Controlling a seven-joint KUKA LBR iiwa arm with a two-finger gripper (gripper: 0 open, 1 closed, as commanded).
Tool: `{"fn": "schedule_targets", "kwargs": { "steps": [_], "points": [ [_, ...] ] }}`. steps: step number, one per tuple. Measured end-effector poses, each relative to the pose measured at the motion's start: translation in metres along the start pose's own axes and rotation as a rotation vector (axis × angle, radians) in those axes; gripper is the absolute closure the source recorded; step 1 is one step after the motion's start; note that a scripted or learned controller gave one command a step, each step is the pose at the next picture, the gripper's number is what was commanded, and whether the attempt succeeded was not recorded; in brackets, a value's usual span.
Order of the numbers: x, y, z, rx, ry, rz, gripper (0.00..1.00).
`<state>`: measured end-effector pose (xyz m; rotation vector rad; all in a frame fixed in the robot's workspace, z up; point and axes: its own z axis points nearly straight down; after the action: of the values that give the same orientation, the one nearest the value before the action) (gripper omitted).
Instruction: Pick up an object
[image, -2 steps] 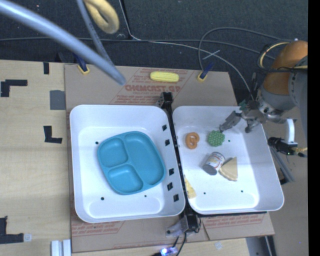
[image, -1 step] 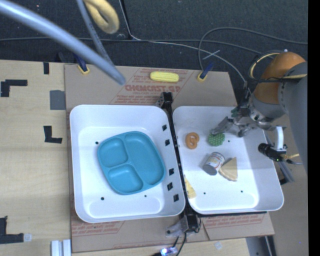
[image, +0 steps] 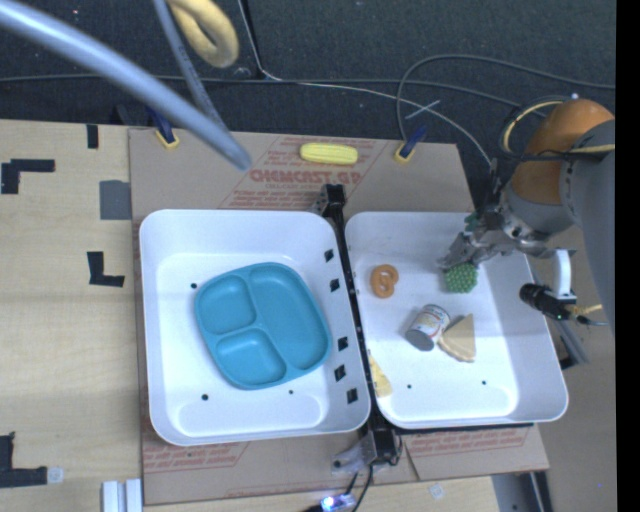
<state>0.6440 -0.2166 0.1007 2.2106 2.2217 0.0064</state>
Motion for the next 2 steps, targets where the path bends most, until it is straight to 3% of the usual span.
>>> {"fn": "schedule_targets", "kwargs": {
  "steps": [2],
  "points": [
    [0.002, 0.001, -0.118, 0.003, 0.001, 0.004, 1.0]
  ]
}}
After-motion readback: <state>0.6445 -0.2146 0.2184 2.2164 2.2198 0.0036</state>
